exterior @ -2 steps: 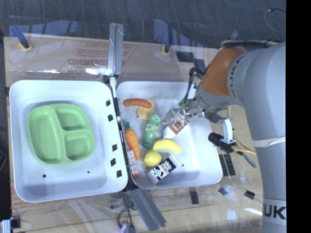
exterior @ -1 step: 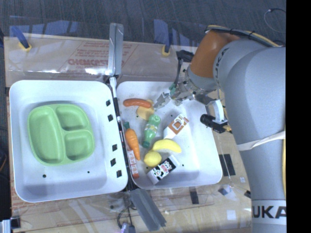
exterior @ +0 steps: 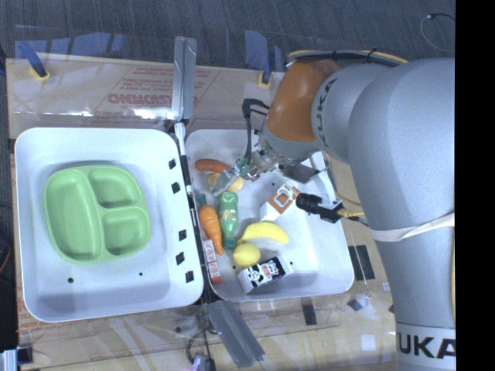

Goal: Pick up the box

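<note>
Right bin [exterior: 329, 273]: banana [exterior: 265, 232], lemon [exterior: 246, 254], carrot [exterior: 211, 229], green bottle [exterior: 228, 212] lie between the box [exterior: 264, 273] and gripper [exterior: 246, 170]. Box at near edge, well apart from gripper up top. Fingers' spread: cannot tell.

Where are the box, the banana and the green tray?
box [exterior: 264, 273], camera view, on its black-and-white printed top.
banana [exterior: 265, 232], camera view, mid-curve of the peel.
green tray [exterior: 68, 230], camera view, on its large left compartment.

Claw [exterior: 238, 175] low in the right bin [exterior: 329, 280], among toy foods, apart from the box [exterior: 264, 273].
</note>
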Available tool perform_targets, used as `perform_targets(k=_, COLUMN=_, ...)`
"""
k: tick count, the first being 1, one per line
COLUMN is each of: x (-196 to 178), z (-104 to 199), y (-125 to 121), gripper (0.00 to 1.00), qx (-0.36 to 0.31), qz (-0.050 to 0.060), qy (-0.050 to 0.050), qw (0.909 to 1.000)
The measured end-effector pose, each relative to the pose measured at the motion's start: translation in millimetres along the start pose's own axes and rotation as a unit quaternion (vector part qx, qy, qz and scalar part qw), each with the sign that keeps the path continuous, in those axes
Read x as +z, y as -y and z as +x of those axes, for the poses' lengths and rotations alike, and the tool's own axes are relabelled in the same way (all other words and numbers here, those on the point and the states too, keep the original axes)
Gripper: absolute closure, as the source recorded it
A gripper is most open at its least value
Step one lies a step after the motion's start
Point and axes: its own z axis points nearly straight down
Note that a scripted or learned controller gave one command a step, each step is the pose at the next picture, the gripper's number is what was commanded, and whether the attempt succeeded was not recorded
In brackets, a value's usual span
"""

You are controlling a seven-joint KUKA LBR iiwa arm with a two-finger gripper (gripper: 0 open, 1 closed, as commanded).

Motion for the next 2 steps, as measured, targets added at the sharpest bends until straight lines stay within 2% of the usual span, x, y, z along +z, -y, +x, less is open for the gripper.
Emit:
perform_targets(k=1, x=-2.3, z=-11.6, y=52.7, gripper=0.0, qx=0.04, qz=0.0, qy=0.0, qw=0.9992)
perform_targets(k=2, x=-27.7, z=-40.0, y=36.8, gripper=0.0, qx=0.104, qz=-0.001, qy=0.001, qw=0.9946)
